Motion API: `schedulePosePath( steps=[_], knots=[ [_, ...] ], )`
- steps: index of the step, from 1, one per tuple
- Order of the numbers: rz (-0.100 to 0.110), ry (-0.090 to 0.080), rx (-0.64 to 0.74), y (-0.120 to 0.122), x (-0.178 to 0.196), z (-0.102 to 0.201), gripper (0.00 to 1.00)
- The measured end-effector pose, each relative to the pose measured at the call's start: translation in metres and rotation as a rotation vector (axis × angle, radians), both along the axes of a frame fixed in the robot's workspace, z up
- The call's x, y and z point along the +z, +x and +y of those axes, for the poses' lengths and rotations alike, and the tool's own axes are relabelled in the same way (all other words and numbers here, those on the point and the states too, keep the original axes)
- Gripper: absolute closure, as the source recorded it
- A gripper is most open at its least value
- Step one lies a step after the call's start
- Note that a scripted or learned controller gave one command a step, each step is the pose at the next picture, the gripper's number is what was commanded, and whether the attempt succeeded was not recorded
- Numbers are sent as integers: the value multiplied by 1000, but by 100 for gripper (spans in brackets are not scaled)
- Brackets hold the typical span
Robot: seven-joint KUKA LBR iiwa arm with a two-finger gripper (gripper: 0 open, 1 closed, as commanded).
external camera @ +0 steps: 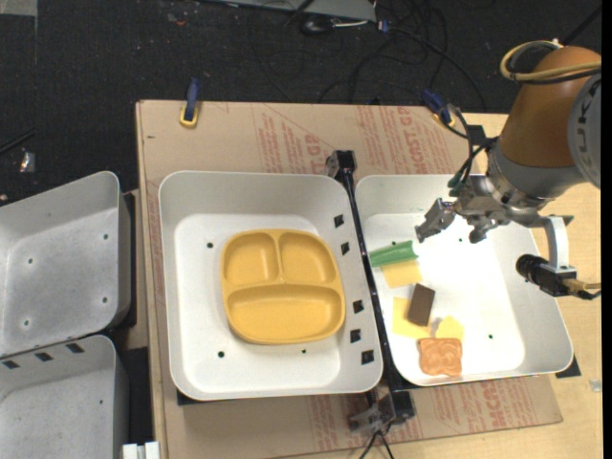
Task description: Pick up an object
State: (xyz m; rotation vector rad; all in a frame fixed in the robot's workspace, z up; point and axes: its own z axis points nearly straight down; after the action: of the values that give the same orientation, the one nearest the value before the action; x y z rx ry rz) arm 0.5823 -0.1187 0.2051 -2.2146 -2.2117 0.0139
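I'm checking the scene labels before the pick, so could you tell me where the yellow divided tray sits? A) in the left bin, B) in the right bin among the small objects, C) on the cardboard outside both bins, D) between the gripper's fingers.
A: the yellow divided tray lies flat in the left bin, apart from the small objects and the gripper over the right bin.

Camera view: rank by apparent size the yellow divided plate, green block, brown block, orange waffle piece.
1. yellow divided plate, by far the largest
2. orange waffle piece
3. green block and brown block, too close in size to rank; the green is longer and thinner.
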Motion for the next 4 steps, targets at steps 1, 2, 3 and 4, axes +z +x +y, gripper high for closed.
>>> schedulePosePath(
  steps=[1,2,3,4],
  knots=[
    [-14,-2,2,3,8,0,0],
    [-10,-2,0,1,-35,-2,0],
    [-10,-1,0,-3,-79,-5,0],
    [-11,-1,0,-3,-115,-4,0]
  ],
)
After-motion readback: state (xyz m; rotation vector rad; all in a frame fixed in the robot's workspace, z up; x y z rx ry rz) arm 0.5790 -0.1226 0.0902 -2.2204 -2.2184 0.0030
